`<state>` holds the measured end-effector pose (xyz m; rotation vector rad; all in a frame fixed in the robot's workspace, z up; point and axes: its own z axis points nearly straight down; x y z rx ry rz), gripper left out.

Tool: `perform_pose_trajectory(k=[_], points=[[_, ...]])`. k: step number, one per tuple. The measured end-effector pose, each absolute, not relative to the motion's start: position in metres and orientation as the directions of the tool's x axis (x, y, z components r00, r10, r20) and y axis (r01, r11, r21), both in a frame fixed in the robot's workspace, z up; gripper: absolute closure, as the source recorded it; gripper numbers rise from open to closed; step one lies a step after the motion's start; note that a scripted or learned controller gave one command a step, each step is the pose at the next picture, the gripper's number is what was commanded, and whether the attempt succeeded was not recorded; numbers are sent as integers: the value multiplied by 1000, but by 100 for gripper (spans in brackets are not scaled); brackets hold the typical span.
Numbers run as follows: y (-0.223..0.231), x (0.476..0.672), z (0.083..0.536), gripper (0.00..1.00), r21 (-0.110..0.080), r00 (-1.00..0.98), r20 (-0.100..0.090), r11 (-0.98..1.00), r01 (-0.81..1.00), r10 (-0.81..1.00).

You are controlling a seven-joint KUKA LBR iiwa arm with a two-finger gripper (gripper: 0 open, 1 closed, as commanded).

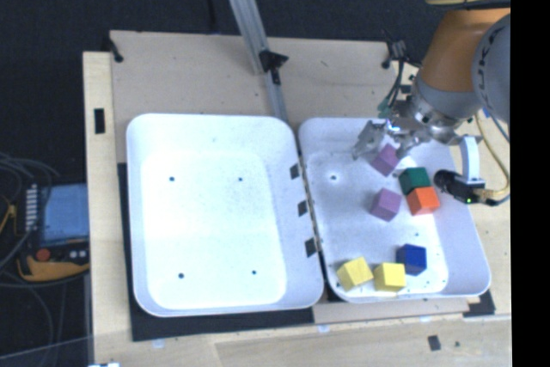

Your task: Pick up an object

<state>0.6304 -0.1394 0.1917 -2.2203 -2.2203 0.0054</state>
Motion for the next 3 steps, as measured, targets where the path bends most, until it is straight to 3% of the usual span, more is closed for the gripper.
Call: perform_pose_trajectory(k=[1,2,3], points=[[-140,624,148,0,-4,1,-1,-1,1000,1000],[-142,626,162,100,5,7,-2,-7,1000,1000],[-141,627,207,100,6,0,-2,0,1000,1000]])
